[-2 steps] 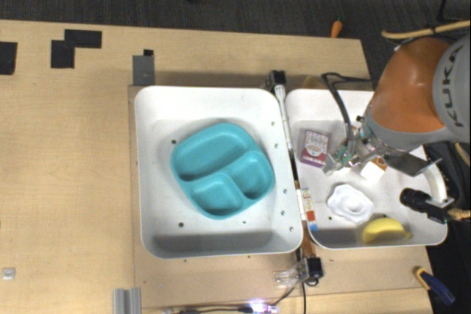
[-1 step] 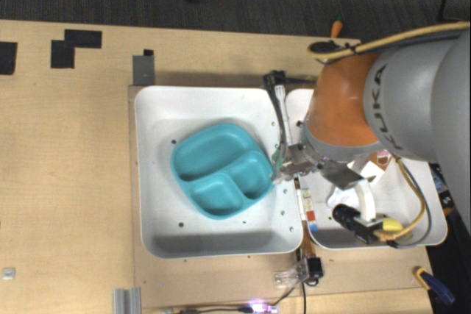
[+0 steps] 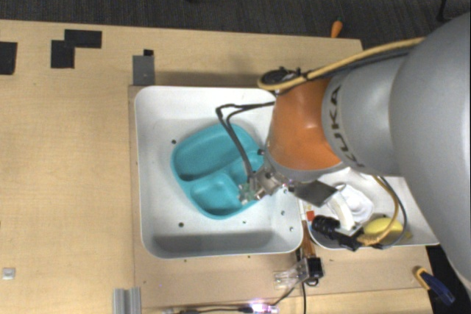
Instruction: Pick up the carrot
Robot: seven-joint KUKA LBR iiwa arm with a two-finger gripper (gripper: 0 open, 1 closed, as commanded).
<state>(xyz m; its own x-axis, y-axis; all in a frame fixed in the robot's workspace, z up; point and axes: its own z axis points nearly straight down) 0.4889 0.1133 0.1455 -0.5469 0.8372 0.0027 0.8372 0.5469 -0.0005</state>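
Ok, pincer (image 3: 251,188) is low in the left bin (image 3: 147,180), right at the near-right rim of the teal dish (image 3: 206,165), touching it or just above, hard to say. Wide or narrow? Can't tell, it's a blur of metal against the teal. Nothing I'd call a carrot is in it, so by my read the pick isn't done. Finding, closing and lifting are all left.

Where's the carrot? Can't place it w/ any confidence. Both dish wells look bare as far as I can see. My arm (image 3: 383,114) covers most of the right bin (image 3: 416,226) and the bins' shared edge, so it could well be under there.

In the right bin, a yellow thing (image 3: 381,227) and a white thing (image 3: 355,204) poke out just below my wrist, both half hidden, neither reads as a carrot. A small orange bit (image 3: 336,29) sits past the bench's far edge, too tiny to call.
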